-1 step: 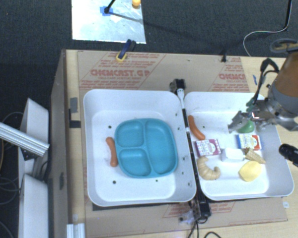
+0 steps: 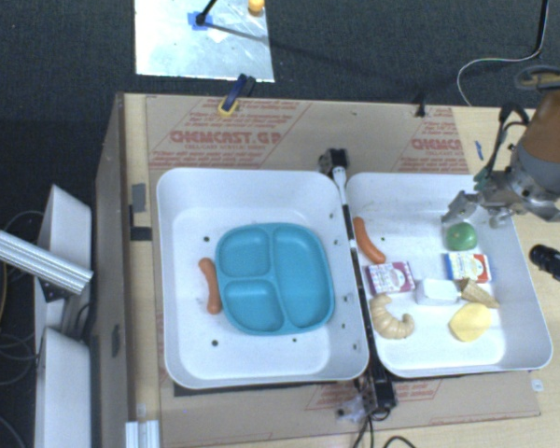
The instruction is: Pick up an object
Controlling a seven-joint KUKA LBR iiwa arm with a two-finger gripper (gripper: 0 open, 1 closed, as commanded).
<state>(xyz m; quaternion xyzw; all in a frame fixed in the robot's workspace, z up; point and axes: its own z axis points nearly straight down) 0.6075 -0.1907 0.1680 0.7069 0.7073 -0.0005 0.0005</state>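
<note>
Just above the green ball (image 2: 462, 237), the hand (image 2: 479, 208) hovers empty.

Two white bins, arm reaching in at three o'clock

We are seeing the gripper (image 2: 476, 205) hovering just above a green ball (image 2: 462, 236) in the right bin (image 2: 532, 343); a blue divided plate (image 2: 273, 277) is lying in the left bin (image 2: 182, 241), a sausage (image 2: 210, 285) at its nine o'clock.
</note>
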